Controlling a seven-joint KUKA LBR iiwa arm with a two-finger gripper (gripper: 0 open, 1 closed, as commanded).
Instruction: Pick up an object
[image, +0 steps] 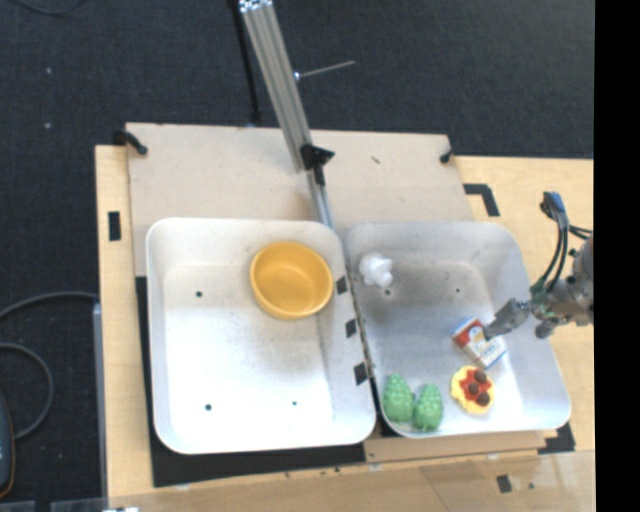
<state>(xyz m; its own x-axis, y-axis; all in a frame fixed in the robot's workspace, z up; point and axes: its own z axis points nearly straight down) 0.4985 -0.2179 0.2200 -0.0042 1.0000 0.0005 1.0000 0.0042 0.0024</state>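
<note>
Two shallow white bins are seen side by side on the bench (115, 300). In the left bin (180, 330) a yellow bowl (291, 279) sits upright near the upper right corner, close to the divide between the bins. The right bin (430, 250) holds several small things: a white object (376, 269) near its upper left corner, a pair of green objects (413, 403) touching each other at the lower edge, a yellow and red object (472, 389) just beside them to the right, and a small red and white packet (478, 341) above that.

The gripper (508, 318) is seen entering over the right bin's right rim, its grey tip lying just beside the red and white packet — whether it touches the packet cannot be told. Nothing is shown between its fingers, and whether they stand wide or narrow cannot be told at this size. A metal pole (280, 80) slants down from the top edge to the gap between the bins.
</note>
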